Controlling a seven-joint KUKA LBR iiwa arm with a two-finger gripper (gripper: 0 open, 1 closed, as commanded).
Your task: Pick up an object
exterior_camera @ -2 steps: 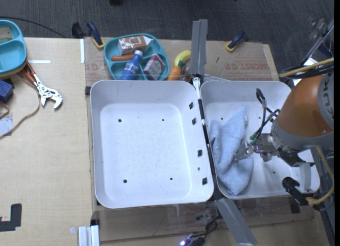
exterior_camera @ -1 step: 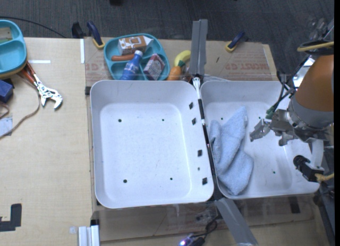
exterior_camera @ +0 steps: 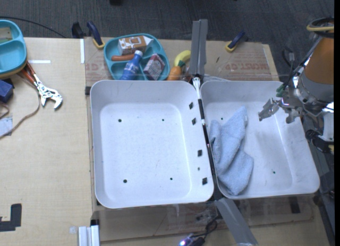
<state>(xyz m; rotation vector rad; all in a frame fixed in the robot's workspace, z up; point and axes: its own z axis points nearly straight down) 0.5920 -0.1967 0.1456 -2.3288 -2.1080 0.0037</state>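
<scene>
Above the right bin (exterior_camera: 297, 149), arm (exterior_camera: 319, 75) hangs beside towel (exterior_camera: 232, 149).

Grey cloth (exterior_camera: 231, 152) crowds the right bin's (exterior_camera: 297, 184) left side.

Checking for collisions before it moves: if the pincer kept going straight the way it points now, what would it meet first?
Probably the grey cloth in the right bin; the pincer points left and downward, though depth is unclear.

— The two bins (exterior_camera: 143, 93) look like smooth white plastic, faintly glossy. And that towel (exterior_camera: 232, 152)?

— Soft pale-blue cloth, matt and nubbly. The bench (exterior_camera: 48, 154) is light wood, dull finish. The wrench (exterior_camera: 45, 93) shines like bare metal, and the blue tray (exterior_camera: 114, 64) looks like plastic.
</scene>
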